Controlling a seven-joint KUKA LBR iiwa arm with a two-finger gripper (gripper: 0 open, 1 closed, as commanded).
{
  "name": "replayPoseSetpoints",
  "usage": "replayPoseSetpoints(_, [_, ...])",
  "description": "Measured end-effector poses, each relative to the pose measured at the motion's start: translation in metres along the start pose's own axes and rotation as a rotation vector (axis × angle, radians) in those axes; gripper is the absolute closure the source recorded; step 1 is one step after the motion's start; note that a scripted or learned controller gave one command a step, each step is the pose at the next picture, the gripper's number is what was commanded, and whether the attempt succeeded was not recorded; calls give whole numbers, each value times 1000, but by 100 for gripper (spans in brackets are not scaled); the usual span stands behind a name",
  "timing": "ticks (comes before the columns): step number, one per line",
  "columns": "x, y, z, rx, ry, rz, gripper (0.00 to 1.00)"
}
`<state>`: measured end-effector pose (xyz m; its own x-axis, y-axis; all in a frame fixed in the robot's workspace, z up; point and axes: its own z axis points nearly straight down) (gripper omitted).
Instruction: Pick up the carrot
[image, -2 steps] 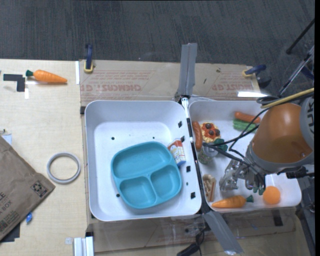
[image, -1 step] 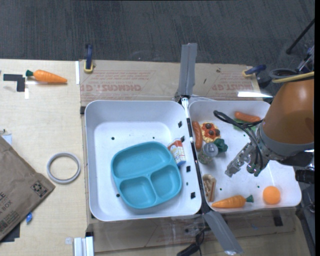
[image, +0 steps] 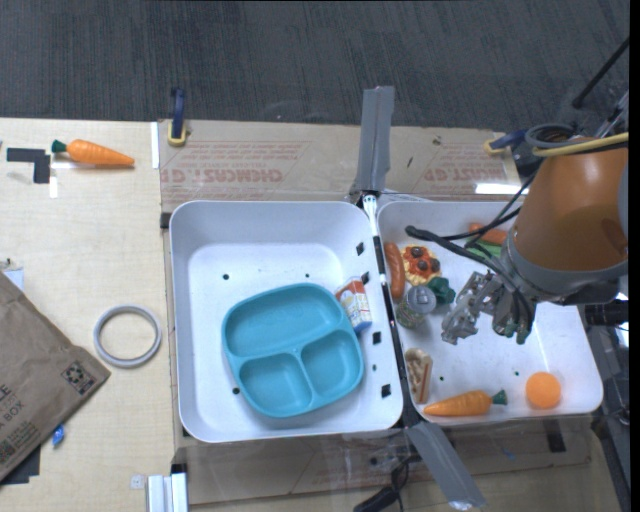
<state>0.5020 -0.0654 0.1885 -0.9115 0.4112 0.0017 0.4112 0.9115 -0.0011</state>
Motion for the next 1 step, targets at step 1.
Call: replayPoseSetpoints(1, [-26,-47,60,-1,3,-193,100])
